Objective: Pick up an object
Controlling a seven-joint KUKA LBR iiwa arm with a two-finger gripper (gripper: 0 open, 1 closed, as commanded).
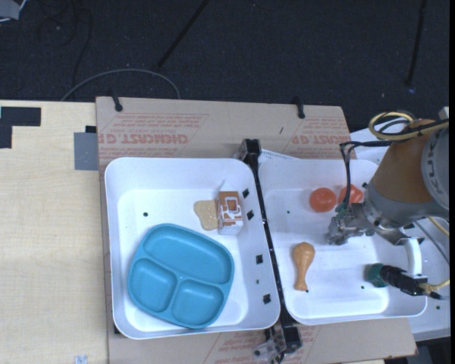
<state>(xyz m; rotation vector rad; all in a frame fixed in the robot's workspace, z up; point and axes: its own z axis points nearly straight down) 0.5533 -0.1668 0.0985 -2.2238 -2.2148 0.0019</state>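
My gripper hangs low over the right bin, near its middle right. An orange ball lies just up and left of it. A red-orange object sits beside the ball, partly hidden by the wrist. A tan drumstick-shaped toy lies down and left of the gripper, apart from it. Nothing shows in the gripper's grasp.
The left bin holds a blue divided plate, a small brown-and-white box and a flat tan piece next to it. A black divider runs between the bins. Bare bin floor lies around the drumstick.
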